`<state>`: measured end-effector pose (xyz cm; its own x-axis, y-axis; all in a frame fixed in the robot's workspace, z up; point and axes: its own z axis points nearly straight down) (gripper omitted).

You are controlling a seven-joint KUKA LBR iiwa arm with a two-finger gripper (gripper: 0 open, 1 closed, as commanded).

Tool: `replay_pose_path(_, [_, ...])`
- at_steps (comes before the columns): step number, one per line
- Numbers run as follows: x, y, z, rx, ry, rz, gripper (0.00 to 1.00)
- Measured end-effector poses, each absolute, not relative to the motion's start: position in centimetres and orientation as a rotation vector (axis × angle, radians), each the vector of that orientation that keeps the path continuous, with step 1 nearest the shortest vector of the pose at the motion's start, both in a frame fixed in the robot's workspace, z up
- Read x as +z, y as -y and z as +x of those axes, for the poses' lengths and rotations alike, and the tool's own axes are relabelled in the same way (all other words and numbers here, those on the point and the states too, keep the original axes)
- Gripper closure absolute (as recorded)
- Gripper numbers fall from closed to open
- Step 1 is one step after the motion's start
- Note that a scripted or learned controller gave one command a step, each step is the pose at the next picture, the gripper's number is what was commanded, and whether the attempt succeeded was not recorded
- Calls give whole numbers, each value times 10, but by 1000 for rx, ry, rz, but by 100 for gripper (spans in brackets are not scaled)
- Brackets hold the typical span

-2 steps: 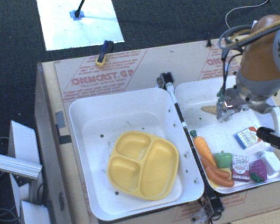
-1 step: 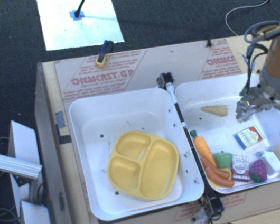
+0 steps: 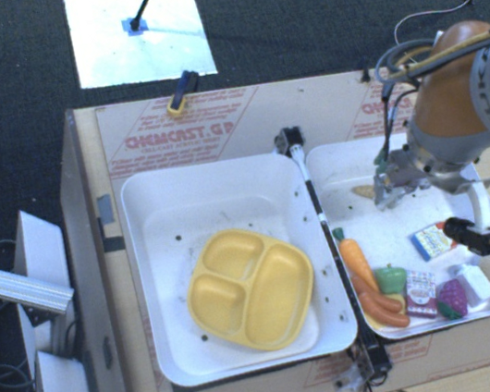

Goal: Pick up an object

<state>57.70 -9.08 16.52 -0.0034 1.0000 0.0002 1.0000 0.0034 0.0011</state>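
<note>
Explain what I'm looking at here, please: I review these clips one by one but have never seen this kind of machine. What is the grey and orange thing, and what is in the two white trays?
This is one picture, taken by a fixed camera above a bench, looking down at a slant. The grey and orange thing is a robot arm reaching in from the right. Its tool hangs low over the back part of the right bin, near a small tan item I cannot identify. Whether the tool grips anything cannot be told from here.

The left bin holds a yellow divided plate. At the right bin's front lie toy foods: a carrot, a green pepper, a sausage, a purple fruit, plus a small blue and yellow box. The job is to pick up one item.
</note>
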Motion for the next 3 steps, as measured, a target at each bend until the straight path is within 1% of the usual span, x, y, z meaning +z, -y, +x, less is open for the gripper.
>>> replay_pose_path(1, [175, 121, 578, 1, -2222, 2218, 100])
replay_pose_path(2, [185, 44, 651, 4, -2225, 2215, 100])
replay_pose_path(3, [242, 74, 603, 3, -2222, 2217, 100])
